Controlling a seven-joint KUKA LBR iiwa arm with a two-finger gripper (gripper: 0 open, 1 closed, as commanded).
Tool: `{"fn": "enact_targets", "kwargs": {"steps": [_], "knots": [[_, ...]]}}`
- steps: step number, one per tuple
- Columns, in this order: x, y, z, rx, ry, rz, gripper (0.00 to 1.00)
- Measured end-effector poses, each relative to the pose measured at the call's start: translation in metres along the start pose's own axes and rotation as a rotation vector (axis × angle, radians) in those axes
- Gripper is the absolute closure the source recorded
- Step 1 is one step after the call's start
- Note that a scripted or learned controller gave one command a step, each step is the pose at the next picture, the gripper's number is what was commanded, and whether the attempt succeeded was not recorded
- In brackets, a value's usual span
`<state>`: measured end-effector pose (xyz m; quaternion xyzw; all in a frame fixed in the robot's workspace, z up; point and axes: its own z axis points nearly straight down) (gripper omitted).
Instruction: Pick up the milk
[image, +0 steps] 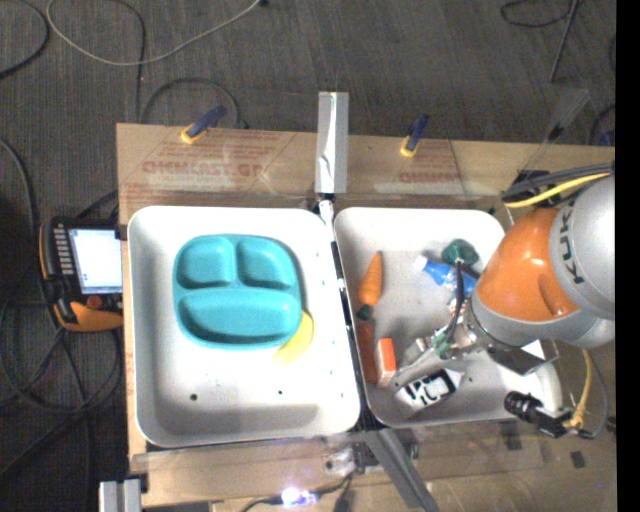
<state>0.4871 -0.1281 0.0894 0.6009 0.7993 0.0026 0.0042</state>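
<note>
In the right bin (400, 225), a small white box with black print (430, 388) lies near the front wall; it looks like the milk carton. My gripper (425, 365) hangs low right over it, at its back left edge, and the grey and orange arm (530, 275) covers the bin's right side. Whether the gripper touches the box is not visible. A white and blue item (436, 268) lies further back beside a dark green thing (460, 250). I cannot tell for sure which of the two white items is the milk.
An orange carrot (371, 278) and a small orange block (386, 355) lie along the right bin's left wall. The left bin (150, 330) holds a teal divided plate (238, 290) with a yellow banana (298, 340) at its right edge. A handheld controller (85, 270) sits left of the bench.
</note>
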Motion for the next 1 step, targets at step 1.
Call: {"fn": "enact_targets", "kwargs": {"steps": [1], "knots": [[-0.0008, 0.0013, -0.0100, -0.003, -0.003, 0.000, 1.00]]}}
